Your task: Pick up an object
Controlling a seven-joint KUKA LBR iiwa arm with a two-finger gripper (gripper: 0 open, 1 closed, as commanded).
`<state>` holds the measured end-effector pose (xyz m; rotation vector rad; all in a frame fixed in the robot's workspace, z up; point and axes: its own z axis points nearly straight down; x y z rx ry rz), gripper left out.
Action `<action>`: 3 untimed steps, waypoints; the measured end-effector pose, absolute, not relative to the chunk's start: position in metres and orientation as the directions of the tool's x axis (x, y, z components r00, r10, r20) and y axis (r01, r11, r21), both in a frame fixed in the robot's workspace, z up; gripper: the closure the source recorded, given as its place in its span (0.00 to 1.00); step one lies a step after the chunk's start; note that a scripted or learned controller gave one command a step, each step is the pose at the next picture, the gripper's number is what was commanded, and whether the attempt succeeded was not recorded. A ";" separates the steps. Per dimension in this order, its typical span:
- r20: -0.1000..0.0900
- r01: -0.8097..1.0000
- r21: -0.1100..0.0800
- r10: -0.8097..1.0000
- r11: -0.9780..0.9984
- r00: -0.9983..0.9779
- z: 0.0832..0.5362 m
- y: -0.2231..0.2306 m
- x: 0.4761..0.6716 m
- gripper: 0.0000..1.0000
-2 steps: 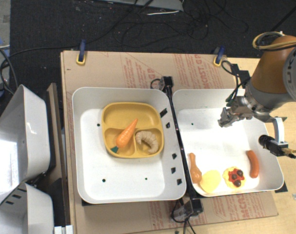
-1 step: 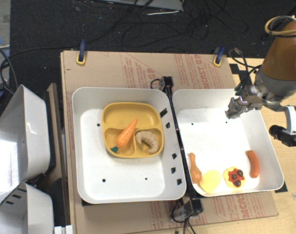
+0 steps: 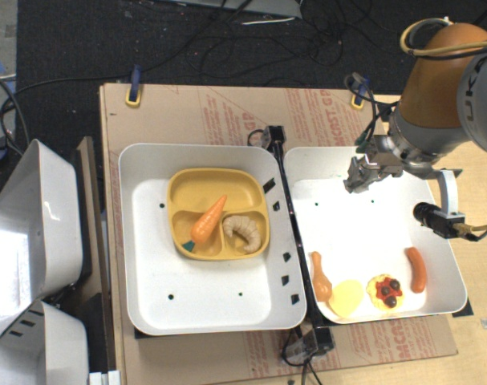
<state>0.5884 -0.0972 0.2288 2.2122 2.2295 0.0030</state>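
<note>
One hand (image 3: 362,175) hangs over the right bin's (image 3: 339,163) far edge.

Bright even overhead light, white bins (image 3: 147,311) near blown out, soft short shadows, dark floor (image 3: 58,30) grainy, slight overall softness

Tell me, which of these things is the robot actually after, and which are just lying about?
For the job: gripper; sausage, yellow disc, drumstick, small pizza in the right bin.

Lying about: yellow plate with carrot and shrimp, clamps, cables.
</note>
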 end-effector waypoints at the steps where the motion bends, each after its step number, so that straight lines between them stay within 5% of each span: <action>1: 0.002 1.000 0.003 1.000 0.009 -0.009 0.240 -0.042 0.597 1.00; 3: 0.002 1.000 0.003 1.000 0.009 -0.009 0.239 0.064 0.607 1.00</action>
